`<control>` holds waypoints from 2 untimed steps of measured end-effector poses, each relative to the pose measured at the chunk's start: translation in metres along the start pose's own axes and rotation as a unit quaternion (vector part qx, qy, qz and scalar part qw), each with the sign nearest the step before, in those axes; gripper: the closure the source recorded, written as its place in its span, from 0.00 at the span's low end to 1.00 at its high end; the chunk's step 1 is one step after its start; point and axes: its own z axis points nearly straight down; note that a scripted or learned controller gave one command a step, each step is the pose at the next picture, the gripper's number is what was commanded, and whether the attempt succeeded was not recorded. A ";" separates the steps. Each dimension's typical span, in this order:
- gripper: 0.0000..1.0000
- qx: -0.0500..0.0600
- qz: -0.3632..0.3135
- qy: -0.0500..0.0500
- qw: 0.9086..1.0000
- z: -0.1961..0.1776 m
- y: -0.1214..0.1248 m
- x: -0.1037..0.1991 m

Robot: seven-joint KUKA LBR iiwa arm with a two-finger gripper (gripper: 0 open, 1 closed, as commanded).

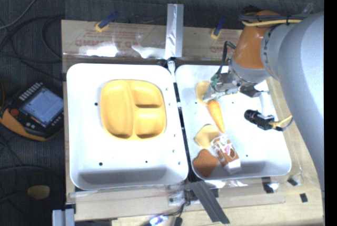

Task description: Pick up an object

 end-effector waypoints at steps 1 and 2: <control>1.00 0.005 0.008 0.004 1.000 -0.031 0.008 0.000; 1.00 0.006 0.083 0.004 0.997 -0.096 -0.006 0.051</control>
